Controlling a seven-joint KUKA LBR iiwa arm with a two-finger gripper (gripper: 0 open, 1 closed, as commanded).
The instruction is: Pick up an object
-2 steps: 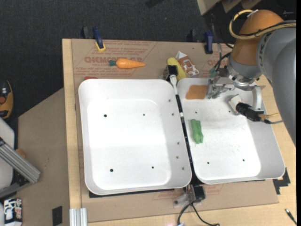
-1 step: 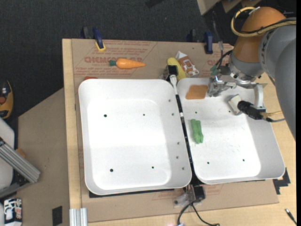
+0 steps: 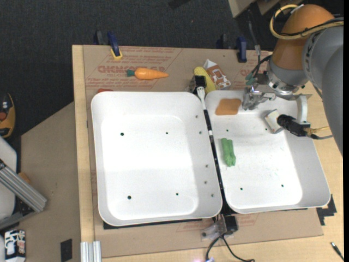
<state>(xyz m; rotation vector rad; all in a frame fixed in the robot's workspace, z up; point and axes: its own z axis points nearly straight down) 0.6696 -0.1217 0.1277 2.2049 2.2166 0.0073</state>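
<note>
In the right bin [image 3: 305,168], a tan-orange block [image 3: 227,107] lies flat near the far left corner. A green oblong piece [image 3: 228,151] lies closer to the middle, by the divider between the bins. My gripper [image 3: 251,99] hangs low over the far edge of the right bin, just right of the tan-orange block and close beside it. Nothing shows between the gripper's tips.
The left bin [image 3: 109,146] sits next to the right one. Behind the bins, on the cardboard, lie an orange carrot [image 3: 148,74], a yellow banana-like piece [image 3: 203,75], a small brown and white box [image 3: 218,76] and a black-handled tool [image 3: 199,86].
</note>
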